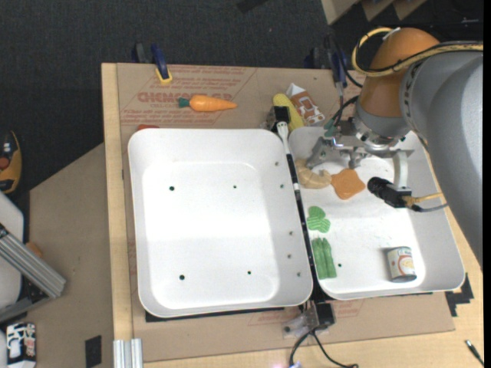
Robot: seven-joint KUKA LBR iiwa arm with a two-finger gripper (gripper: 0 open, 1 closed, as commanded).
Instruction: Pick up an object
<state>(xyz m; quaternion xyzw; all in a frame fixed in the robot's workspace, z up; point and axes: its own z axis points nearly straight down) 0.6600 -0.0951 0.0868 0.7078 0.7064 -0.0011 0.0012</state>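
Observation:
My gripper point(336, 159) hangs over the far end of the right bin point(430, 278), under the grey wrist with the orange band. Its fingers are open with nothing between them. Just below the fingertips lie a beige lump point(313, 178) and an orange piece point(349, 184), side by side on the bin floor. Nearer the camera in the same bin are a green leafy piece point(317, 221), a long green piece point(324, 257) and a small can point(400, 264) lying at the right.
The left bin point(146, 205) sits beside the right one. A toy carrot point(209, 103), a yellow-and-black item point(282, 113) and a brown packet point(307, 107) lie on the cardboard behind the bins. A black connector point(386, 191) with a yellow cable hangs over the right bin.

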